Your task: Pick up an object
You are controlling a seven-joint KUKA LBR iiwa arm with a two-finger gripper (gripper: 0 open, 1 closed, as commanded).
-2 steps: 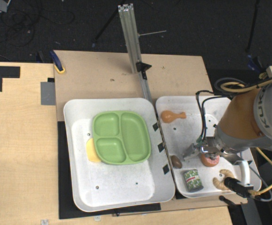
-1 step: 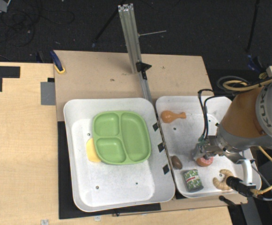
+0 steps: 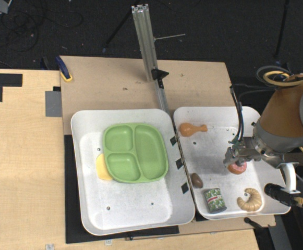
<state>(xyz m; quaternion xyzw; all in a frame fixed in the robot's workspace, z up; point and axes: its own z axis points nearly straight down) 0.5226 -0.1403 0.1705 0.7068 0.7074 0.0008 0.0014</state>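
My gripper point(image 3: 237, 157) hangs low over the right side of the right bin point(image 3: 219, 120). Directly under its tip lies a small pink and red round object point(image 3: 238, 168), partly hidden by the gripper and touching it or nearly so. An orange drumstick-shaped toy point(image 3: 192, 129) lies at the bin's far left. A small brown lump point(image 3: 196, 180) sits near the left wall. A green can point(image 3: 214, 200) lies on its side at the front. A tan croissant point(image 3: 251, 199) rests at the front right.
The left bin point(image 3: 88, 202) holds a green divided plate point(image 3: 135, 152) with a yellow object point(image 3: 101, 169) poking out from under its left edge. A metal post point(image 3: 146, 40) rises behind the bins. The arm's grey and orange body point(image 3: 281, 119) fills the right.
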